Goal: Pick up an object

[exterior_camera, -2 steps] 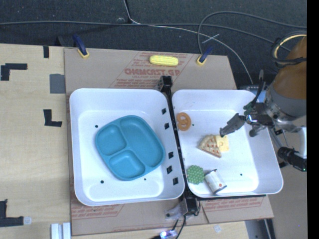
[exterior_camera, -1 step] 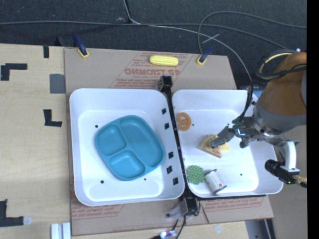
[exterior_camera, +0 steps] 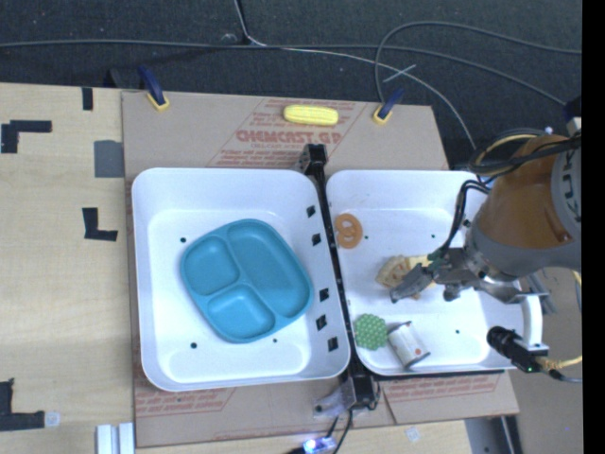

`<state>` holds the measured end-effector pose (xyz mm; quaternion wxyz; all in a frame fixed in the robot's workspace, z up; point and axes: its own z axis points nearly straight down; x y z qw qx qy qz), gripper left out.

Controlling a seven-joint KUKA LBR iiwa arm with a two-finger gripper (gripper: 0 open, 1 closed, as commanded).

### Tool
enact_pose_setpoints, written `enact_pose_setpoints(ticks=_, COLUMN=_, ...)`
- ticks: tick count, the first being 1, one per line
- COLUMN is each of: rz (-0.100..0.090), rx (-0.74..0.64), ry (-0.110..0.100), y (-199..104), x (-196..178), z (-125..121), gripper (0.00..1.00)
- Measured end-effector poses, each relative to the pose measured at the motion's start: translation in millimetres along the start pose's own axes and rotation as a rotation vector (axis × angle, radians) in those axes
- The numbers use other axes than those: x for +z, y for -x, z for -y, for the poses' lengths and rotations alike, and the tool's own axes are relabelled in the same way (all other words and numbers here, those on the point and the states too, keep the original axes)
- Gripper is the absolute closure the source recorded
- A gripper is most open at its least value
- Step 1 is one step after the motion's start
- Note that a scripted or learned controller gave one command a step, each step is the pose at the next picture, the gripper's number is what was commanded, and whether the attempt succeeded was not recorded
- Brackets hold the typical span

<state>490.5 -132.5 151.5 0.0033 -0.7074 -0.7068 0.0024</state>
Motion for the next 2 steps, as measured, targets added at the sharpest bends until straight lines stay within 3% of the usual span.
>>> enact_pose_setpoints(ticks=1, rz=0.000, rx=-0.001, ry=0.001, y=-10, x=54, z=6, gripper=0.00)
enact_pose_setpoints(ticks=2, rz=-0.001, rx=-0.002, ry=0.004, y=-10, x=41, z=5, gripper=1.00)
